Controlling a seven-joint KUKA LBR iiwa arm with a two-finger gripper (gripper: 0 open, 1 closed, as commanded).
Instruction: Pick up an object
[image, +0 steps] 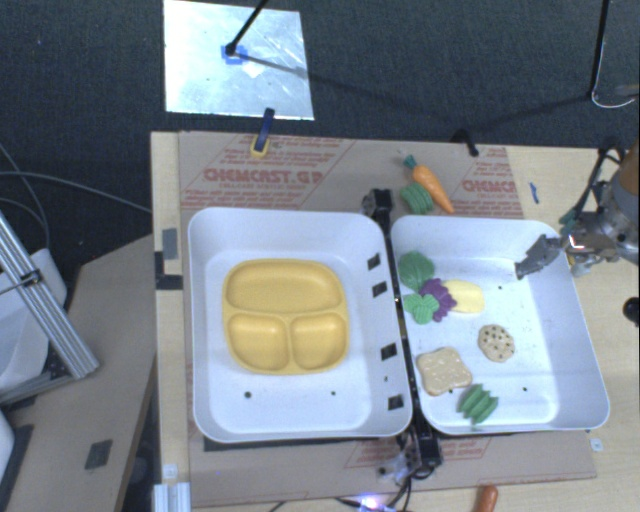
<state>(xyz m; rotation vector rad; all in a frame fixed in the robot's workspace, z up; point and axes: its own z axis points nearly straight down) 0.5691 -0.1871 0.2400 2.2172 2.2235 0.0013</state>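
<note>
Bench (330, 170): brown board with red lettering, carrying two shallow white bins side by side
Left bin (200, 330): holds one yellow divided plate (286, 314), three compartments, lying flat near the bin's middle
Right bin (575, 350): holds the loose toy food listed below
Leafy green piece (416, 268): near the right bin's left wall, toward the far edge
Purple grapes (436, 293): just below the leafy piece, touching a second green leaf (421, 309) on the left-wall side
Pale yellow piece (464, 297): just beside the grapes, toward the bin's middle
Cookie (496, 343): round, brown with dark chips, near the bin's middle, apart from the rest
Cracker (443, 370): tan square, between the middle and the bin's near-left corner
Green pods (477, 403): close to the bin's near edge, just below the cracker
Carrot (432, 185): orange, lying outside the bins on the bench past the right bin's far-left corner, beside a green piece (415, 200)
Gripper (535, 257): over the right bin's far-right corner, well apart from all the food; whether the fingers are spread or pressed together cannot be told; nothing seen between them
Arm (608, 225): grey, reaching in over the right bin's right edge
</note>
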